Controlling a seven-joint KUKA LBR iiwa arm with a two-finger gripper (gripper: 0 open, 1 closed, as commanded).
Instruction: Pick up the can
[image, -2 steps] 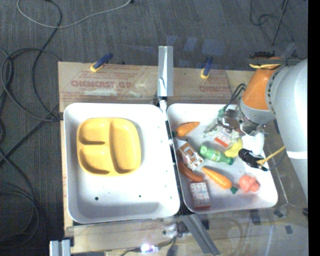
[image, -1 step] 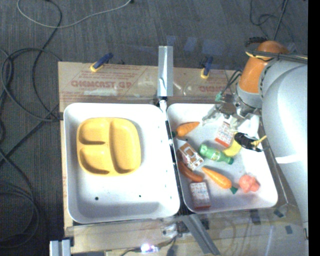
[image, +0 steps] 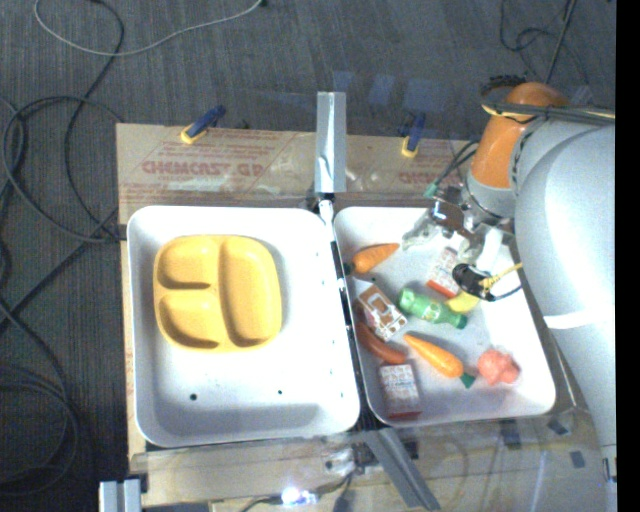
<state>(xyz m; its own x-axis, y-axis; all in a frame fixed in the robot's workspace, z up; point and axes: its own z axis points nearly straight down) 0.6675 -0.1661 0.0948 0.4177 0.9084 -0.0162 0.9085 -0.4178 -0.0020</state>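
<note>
1. Our gripper (image: 452, 228) hangs over the far end of the right bin (image: 535, 400), at the tip of the big grey arm (image: 575, 240) with its orange band (image: 495, 150). We cannot tell how far it is open, and we see nothing held in it.
2. Well off to the gripper's far side sits the left bin (image: 145, 400), holding a yellow divided tray (image: 218, 290).
3. Closer in, the right bin is crowded: a green bottle (image: 432, 307) lies just below the gripper, an orange carrot (image: 375, 258) beside it toward the divider, a second carrot (image: 437, 355) lower down, and a small red box (image: 398, 386) near the front wall.
4. What we take for the can (image: 381, 312) lies on its side, below the gripper and toward the divider, touching a reddish sausage-like piece (image: 380, 347).
5. We judge the can to be light, stiff and smooth, so it may roll or slip. Closing across its round body at mid-length, square to its axis, looks safest, with the neighbours kept clear of the grip.
</note>
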